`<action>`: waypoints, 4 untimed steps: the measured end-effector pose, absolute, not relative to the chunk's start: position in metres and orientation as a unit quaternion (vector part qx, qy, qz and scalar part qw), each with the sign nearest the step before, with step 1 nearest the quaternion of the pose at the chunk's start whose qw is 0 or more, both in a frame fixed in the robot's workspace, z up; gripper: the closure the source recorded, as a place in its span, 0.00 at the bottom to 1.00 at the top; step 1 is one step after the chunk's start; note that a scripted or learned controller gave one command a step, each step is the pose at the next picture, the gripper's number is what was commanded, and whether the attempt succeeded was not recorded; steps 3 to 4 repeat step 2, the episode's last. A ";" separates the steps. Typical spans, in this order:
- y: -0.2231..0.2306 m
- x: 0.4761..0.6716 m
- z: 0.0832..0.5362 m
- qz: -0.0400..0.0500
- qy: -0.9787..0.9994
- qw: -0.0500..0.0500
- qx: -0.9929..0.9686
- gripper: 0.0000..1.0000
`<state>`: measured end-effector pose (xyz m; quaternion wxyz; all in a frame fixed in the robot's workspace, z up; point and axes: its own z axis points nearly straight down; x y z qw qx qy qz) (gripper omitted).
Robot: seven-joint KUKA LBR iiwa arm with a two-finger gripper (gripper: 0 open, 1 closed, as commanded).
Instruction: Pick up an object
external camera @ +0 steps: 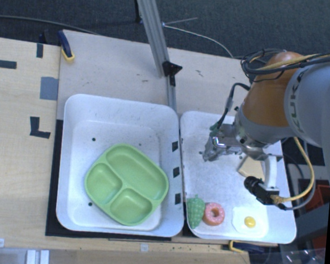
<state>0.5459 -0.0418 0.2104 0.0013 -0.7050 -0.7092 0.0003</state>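
In the right bin (pixel 197 126), along its near edge, lie a green leafy toy (pixel 195 211), a pink doughnut (pixel 213 214) and a white fried egg with a yellow yolk (pixel 250 222). My gripper (pixel 211 151) hangs over the upper middle of that bin, well above and behind these three. Nothing shows between its fingers. The grey arm with its orange band (pixel 266 109) comes in from the right and hides part of the bin's far right side.
The left bin (pixel 73 149) holds a green divided plate (pixel 127 184) in its near half. A metal pole (pixel 156 38) slants down to the seam between the bins. Black cables (pixel 275 197) trail off the arm over the right bin's right side.
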 end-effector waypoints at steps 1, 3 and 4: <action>0.012 0.544 0.205 0.000 -0.709 0.002 -0.705 1.00; 0.069 0.539 0.214 0.000 -0.710 0.001 -0.704 1.00; 0.069 0.539 0.214 0.000 -0.710 0.001 -0.704 1.00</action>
